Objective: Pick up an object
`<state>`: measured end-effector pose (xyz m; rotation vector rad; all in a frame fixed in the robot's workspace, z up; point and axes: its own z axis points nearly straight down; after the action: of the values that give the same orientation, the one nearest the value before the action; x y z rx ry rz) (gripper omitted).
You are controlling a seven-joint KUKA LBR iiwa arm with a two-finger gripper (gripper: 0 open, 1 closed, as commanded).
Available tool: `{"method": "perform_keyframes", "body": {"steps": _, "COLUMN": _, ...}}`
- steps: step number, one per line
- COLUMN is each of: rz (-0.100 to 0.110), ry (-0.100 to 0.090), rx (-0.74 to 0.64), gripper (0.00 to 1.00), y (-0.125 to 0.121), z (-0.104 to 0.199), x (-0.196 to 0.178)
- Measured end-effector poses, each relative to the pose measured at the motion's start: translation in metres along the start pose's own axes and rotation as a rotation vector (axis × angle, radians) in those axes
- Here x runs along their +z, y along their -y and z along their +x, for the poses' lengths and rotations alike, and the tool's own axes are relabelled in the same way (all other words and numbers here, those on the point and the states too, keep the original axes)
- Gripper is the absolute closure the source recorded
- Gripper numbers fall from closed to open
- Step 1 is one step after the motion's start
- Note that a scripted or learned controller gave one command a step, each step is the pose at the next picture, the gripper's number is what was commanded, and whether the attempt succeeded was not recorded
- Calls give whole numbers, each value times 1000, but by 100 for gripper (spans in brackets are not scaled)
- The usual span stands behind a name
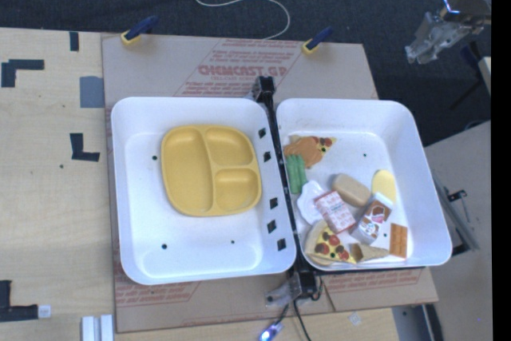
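gripper [435, 32] up at the top right, well away from both bins, grip impossible to tell, yellow plate [211, 169] in left bin [128, 196], toy food [347, 208] piled in right bin [419, 164]

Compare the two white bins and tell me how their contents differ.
The left bin holds one thing, a yellow divided plate lying flat near its middle. The right bin holds a heap of small toy foods, among them a pizza slice, crowded toward its near left side. Both are shallow, white, and alike in size.
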<state>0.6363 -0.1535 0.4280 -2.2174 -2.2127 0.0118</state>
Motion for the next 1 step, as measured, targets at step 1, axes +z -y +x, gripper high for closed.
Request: {"method": "perform_keyframes", "body": {"steps": 1, "rz": -24, "ry": 2, "rx": -10, "gripper": 100, "y": -22, "z": 67, "x": -114}}
